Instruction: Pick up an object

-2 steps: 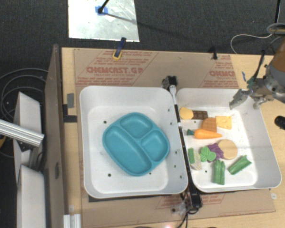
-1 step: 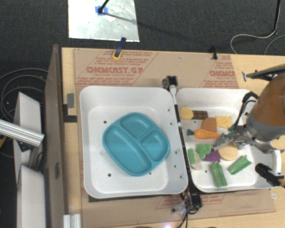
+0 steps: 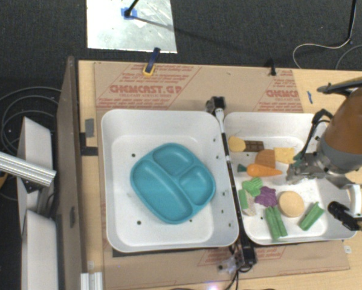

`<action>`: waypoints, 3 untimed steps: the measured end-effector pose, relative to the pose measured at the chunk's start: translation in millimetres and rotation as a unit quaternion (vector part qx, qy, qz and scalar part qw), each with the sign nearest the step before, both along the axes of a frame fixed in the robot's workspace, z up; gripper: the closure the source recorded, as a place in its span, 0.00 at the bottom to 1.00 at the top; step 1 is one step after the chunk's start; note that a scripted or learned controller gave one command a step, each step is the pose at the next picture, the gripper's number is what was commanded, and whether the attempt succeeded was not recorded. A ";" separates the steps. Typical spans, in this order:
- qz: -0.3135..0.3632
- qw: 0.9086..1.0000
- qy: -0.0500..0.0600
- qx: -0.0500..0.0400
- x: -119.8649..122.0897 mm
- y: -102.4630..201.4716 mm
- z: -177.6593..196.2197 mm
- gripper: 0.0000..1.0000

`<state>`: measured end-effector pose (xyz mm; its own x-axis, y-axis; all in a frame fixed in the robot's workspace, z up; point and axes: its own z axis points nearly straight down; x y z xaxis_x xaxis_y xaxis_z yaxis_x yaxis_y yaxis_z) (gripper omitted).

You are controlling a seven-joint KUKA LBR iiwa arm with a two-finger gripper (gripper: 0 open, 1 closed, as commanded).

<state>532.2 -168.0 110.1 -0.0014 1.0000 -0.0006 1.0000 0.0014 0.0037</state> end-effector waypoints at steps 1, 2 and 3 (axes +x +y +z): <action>0.000 1.000 0.000 0.000 -0.1 0.1 -0.5 0.00; 0.003 1.000 -0.001 0.000 82.5 17.2 -25.9 0.00; 0.005 1.000 0.019 0.000 131.4 14.3 -26.7 0.00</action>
